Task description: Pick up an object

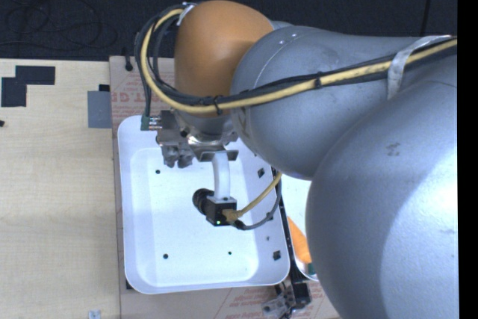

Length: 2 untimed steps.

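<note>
My gripper (178,157) hangs over the far part of the left white bin (142,235), under the orange band of the wrist (213,41). No object shows beneath it on the bin floor. An orange object (296,237) lies in the right bin, seen in a narrow gap beside the arm, with a bit of green (303,259) just in front of it. The grey arm hides most of the right bin.
The big grey arm link (373,160) covers the right half of the view. Pale wooden bench (52,183) lies left of the bins, with dark patches (97,108) at its far edge. The left bin floor has small dark holes (165,258).
</note>
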Tool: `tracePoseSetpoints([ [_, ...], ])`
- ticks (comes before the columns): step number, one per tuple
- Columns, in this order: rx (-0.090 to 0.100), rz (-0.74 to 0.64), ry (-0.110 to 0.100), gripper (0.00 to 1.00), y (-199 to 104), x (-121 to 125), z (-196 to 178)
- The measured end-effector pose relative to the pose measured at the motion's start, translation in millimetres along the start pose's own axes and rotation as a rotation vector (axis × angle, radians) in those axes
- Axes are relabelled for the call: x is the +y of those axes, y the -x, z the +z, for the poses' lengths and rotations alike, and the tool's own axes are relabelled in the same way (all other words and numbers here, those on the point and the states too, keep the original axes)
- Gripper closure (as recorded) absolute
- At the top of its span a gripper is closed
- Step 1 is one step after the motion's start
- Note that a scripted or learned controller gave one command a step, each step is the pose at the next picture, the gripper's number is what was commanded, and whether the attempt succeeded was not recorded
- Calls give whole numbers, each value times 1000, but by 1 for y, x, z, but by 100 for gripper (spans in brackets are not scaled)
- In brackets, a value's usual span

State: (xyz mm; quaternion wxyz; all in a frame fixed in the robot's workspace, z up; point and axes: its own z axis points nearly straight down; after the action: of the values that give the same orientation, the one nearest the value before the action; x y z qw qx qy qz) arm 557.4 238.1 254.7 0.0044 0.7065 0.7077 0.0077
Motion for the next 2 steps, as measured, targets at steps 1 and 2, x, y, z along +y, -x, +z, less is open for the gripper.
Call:
tracePoseSetpoints([
  [1,-7,-2,-21,0,0,-6,11],
  [2,-9,0,-25,0,-3,38,82],
])
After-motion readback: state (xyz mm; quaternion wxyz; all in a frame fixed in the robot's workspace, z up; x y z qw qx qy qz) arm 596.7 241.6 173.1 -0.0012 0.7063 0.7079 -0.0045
